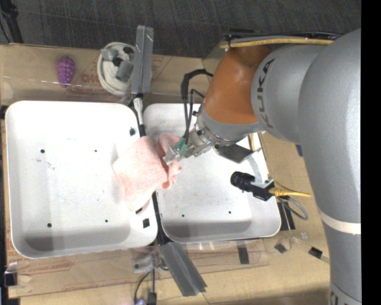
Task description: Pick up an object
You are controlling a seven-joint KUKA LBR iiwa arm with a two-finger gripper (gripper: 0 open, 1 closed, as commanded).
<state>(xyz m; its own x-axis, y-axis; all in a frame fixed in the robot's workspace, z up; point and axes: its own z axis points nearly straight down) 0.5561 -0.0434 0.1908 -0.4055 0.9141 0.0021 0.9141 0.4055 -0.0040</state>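
Draping over the wall between the two bins, a soft pink cloth was pinched at its right edge by the fingers, presumably for lifting.

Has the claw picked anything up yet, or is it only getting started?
Done so far: the arm has reached in and the claw sits at the pink cloth that is draped over the wall between the left bin and the right bin. In hand: closing on the cloth's edge; I cannot tell whether it grips. Left: lifting, since the cloth lies on the bins.
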